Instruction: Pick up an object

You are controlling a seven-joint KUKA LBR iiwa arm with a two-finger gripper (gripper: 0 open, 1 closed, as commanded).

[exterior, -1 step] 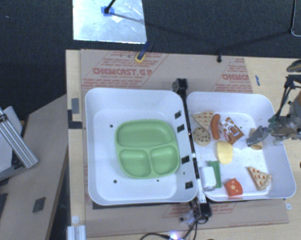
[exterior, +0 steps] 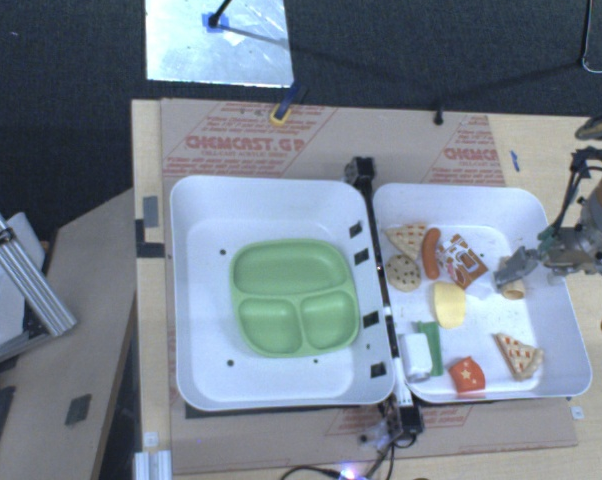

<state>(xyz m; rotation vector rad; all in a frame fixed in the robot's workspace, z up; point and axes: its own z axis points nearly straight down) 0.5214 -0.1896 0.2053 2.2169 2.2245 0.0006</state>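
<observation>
Hand [exterior: 511,268] low in right bin [exterior: 561,318] over small tan piece [exterior: 514,290], finger state indiscernible; crowded toys nearby risk a nudge or miss.

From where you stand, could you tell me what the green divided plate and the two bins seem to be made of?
The green divided plate looks like moulded plastic: uniform pale green, matte, with soft rounded compartment edges. The left bin and right bin look like thin formed white plastic, smooth with rounded corners, though coated metal can't be excluded.
</observation>
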